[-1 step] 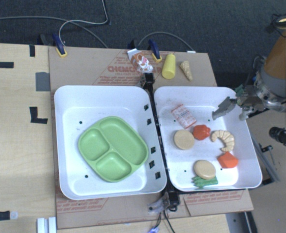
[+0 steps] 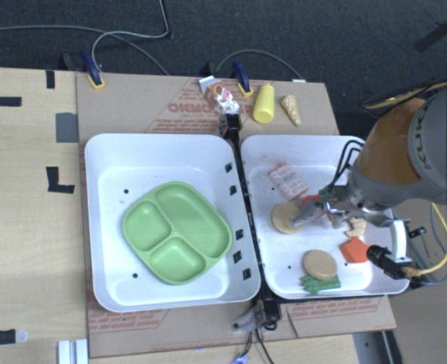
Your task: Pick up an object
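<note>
My gripper (image 2: 308, 214) reaches into the right bin (image 2: 284, 146) from the right, low over its middle. Its fingers point left, right beside a tan round cookie-like piece (image 2: 284, 219) and a small red-orange bit (image 2: 311, 200). A second tan round piece (image 2: 319, 264) lies nearer the front, with a green leafy piece (image 2: 319, 283) under it. An orange block (image 2: 354, 250) and a small beige piece (image 2: 357, 224) lie to the right. A red-and-white packet (image 2: 285, 179) rests farther back.
The left bin (image 2: 102, 203) holds a green divided plate (image 2: 177, 232). On the cardboard behind the bins lie a yellow bottle (image 2: 263, 102), a beige cone (image 2: 291, 110) and a small carton (image 2: 218, 95). The arm's wrist (image 2: 394, 158) overhangs the right bin's right side.
</note>
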Tool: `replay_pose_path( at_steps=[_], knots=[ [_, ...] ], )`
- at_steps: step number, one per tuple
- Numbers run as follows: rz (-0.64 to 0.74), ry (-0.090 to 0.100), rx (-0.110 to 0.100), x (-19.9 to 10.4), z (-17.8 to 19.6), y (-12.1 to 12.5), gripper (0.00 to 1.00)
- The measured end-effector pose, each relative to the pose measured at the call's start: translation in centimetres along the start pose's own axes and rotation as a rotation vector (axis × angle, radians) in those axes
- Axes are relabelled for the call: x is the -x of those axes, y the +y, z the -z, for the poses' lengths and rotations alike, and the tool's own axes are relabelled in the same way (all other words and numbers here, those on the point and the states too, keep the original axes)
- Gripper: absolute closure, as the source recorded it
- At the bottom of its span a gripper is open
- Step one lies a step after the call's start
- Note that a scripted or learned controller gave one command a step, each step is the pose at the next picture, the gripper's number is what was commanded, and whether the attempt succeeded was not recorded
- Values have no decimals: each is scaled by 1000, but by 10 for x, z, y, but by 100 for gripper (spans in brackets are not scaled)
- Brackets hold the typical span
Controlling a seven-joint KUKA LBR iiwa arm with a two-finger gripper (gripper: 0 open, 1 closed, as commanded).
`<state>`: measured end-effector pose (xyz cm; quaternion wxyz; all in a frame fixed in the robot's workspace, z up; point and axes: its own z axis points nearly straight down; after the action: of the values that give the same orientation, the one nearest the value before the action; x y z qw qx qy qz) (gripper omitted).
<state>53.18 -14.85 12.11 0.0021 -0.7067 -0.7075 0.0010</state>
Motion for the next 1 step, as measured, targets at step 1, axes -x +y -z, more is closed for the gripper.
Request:
replay_pose_path(
  at_steps=[1],
  knots=[
    [1,0,13,-6,-30,45,0]
  ],
)
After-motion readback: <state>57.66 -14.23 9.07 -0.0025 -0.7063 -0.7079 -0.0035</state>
